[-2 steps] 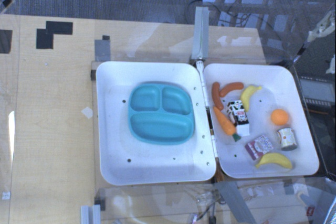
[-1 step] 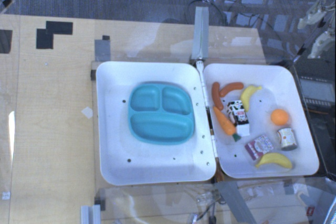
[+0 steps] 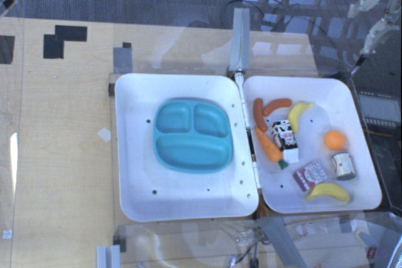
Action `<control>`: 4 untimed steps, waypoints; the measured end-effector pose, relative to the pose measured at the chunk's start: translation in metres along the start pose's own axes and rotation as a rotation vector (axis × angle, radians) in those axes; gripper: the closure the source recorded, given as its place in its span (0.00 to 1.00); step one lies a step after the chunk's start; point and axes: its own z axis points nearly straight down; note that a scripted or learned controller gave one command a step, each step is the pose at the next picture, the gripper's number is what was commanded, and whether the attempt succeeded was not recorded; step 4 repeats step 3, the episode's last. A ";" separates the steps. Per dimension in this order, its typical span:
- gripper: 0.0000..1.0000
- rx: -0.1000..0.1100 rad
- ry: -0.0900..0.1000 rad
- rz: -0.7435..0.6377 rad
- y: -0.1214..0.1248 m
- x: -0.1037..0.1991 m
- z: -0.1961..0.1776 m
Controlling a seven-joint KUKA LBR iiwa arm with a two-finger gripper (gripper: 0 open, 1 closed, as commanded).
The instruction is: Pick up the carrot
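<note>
Where the right bin (image 3: pixel 358 116) meets the divider, the carrot (image 3: pixel 269 146) lies slantwise: a smooth orange taper with a green stub at its lower end. It is just beside a black-and-white cow-patterned carton (image 3: pixel 286 135), and two glossy sausages (image 3: pixel 259 113) lie above it. Two bananas (image 3: pixel 328 192), a round orange (image 3: pixel 335 139), a small can (image 3: pixel 343 166) and a maroon packet (image 3: pixel 310 175) lie nearby, their print too small to read. The left bin (image 3: pixel 132 154) holds a blue three-part plate (image 3: pixel 191 157).
</note>
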 end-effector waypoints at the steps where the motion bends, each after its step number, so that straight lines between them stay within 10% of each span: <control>1: 0.00 0.002 0.001 0.144 -0.045 0.001 0.000; 2: 0.00 0.001 0.001 0.144 -0.045 0.001 0.000; 3: 1.00 0.003 -0.013 0.141 -0.044 -0.001 -0.015; 4: 1.00 0.003 -0.013 0.141 -0.044 -0.001 -0.015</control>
